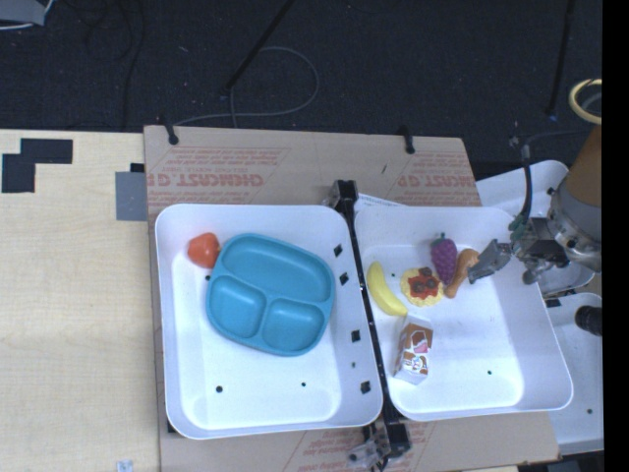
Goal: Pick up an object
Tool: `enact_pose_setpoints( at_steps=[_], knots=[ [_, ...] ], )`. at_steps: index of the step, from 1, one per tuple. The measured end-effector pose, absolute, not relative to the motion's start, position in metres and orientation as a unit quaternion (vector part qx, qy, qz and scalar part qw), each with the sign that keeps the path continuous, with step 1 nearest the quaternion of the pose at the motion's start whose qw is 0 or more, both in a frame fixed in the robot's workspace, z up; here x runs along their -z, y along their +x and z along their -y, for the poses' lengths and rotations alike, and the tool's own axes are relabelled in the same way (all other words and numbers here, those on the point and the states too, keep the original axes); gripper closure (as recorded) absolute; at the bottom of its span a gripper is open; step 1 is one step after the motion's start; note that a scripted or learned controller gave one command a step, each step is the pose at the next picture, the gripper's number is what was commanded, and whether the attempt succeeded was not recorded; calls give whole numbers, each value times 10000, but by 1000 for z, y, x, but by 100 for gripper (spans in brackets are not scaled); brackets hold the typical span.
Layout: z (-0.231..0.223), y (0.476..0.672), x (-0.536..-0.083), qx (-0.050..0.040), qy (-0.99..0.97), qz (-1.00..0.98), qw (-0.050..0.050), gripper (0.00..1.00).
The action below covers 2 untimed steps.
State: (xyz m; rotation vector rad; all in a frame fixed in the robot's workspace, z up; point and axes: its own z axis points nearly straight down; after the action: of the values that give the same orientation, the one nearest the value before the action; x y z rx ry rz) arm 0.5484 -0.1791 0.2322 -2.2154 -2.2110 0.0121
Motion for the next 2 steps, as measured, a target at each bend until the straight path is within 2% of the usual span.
enact_pose_setpoints(
  at_steps=[1, 2],
  knots=[
    [179, 551, -239, -7, -7072, 7071, 14, 0],
    [180, 548, -195, -19, -7072, 7070, 32, 0]
  ],
)
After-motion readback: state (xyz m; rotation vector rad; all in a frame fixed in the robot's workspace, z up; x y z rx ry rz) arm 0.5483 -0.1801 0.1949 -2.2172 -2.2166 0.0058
